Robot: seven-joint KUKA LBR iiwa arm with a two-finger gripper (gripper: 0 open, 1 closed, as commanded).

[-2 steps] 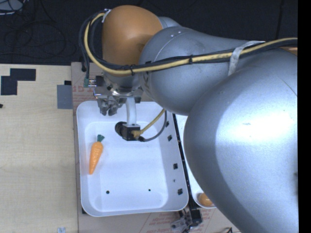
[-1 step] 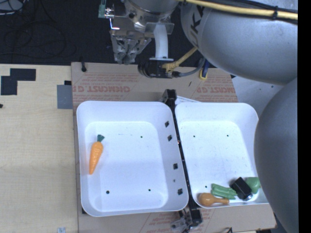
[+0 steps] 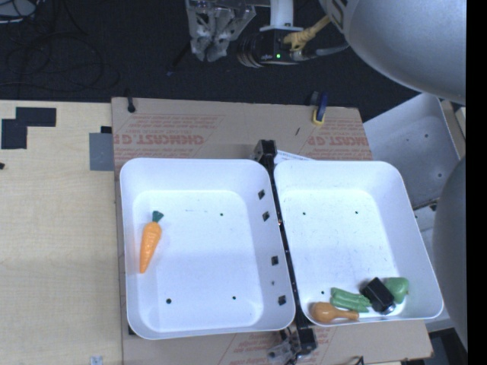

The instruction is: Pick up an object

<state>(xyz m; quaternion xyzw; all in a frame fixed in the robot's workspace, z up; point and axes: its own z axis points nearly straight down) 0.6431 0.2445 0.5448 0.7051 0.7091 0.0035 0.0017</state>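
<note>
Two bins hold the candidates: a carrot (image 3: 149,242) lies at 9 o'clock in the left bin (image 3: 194,175), long axis running 12 to 6 (tilted slightly), well apart from the pincer (image 3: 217,40), which hangs at 12 o'clock beyond the table, fingers unreadable; arm raised, retracted.

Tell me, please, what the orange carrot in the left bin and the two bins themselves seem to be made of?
The orange toy carrot with green top looks like moulded plastic: uniform colour, smooth sheen. The shallow white bins seem thin formed plastic, matte-glossy, with rounded corners and rolled rims.
</note>
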